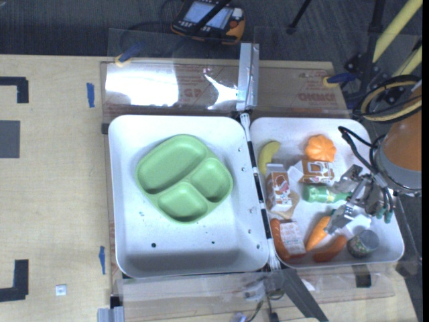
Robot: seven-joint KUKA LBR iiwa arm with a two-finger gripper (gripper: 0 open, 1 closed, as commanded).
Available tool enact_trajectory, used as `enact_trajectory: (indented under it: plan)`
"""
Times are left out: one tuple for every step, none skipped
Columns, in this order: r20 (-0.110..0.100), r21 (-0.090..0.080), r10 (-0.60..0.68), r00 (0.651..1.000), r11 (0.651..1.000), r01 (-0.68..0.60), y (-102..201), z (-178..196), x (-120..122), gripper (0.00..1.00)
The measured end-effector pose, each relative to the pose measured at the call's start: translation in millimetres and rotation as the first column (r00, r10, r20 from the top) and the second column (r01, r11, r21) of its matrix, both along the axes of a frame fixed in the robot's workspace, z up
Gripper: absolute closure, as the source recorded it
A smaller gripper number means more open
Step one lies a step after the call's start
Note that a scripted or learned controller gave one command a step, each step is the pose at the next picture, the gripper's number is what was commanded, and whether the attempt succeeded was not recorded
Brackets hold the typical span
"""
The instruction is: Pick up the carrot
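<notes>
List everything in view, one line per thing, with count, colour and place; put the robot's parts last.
bins: 2, white, side by side on the bench
divided plate: 1, green, in the left bin
banana: 1, yellow-green, top left of the right bin
orange fruit: 1, orange, top of the right bin
snack packets: about 3, white and brown, middle of the right bin
bottle: 1, green, middle of the right bin
carrot: 1, orange, lower right bin, at the end effector's tip
sausages: 2, red-brown, along the right bin's bottom edge
can: 1, grey, lower right corner
handheld controller: 1, black and orange, on the floor above
arm: 1, grey with orange band, from the right
end effector: 1, grey, over the carrot
</notes>
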State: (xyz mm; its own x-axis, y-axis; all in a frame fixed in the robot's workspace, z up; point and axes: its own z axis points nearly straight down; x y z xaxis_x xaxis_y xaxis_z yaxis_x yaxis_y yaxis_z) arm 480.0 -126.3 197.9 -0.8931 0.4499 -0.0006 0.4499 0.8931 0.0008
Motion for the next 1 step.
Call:
enact_trajectory:
  plan:
    - [0.000,0.000,0.000,1.000,1.000,0.000,0.0,0.0,0.0,0.00]
